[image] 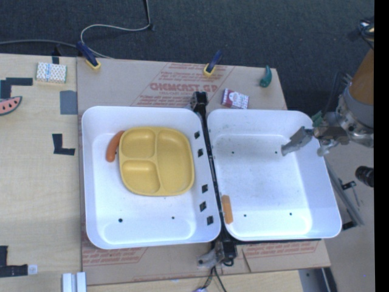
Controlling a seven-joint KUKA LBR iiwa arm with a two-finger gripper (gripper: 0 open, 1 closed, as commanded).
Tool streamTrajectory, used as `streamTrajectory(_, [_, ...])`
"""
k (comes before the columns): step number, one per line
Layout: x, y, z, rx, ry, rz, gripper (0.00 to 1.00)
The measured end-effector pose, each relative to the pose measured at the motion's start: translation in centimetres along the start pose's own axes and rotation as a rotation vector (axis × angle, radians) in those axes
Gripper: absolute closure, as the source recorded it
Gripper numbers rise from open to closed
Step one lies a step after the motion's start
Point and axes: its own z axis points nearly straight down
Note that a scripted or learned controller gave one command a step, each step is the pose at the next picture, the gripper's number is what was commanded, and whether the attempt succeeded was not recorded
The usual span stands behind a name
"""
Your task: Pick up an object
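Nearest the lens, at the bench's front edge, black clips (pixel 217 255) sit where the two bins meet, with a cord trailing forward. Just behind them a small orange piece (pixel 227 209) lies in the right bin (pixel 316 224), against its left wall near the front corner. Most of that bin's floor is bare white with dark specks. Over its right rear part hangs the gripper (pixel 285 149), reaching in from the right on the grey arm (pixel 355 117); one grey finger (pixel 296 141) slants down to the left, and whether the fingers are apart or together cannot be told. Nothing shows between them. The left bin (pixel 97 224) holds a yellow divided plate (pixel 156 161) lying flat toward its rear, and an orange sausage (pixel 112 146) rests against the plate's left edge. Behind the bins, on the cardboard sheet (pixel 140 84), lie a small red packet (pixel 234 98), a yellow-and-blue clamp (pixel 213 64) and a green clip (pixel 266 76)
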Motion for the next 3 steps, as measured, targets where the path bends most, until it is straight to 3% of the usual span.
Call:
streamTrajectory(1, [8.1, 0.7, 9.4, 0.002, 0.001, -0.002, 0.0])
streamTrajectory(2, [6.2, 1.8, 17.1, 0.003, 0.001, 0.001, 0.0])
streamTrajectory(3, [6.7, 5.8, 19.4, -0.001, 0.001, 0.0, 0.0])
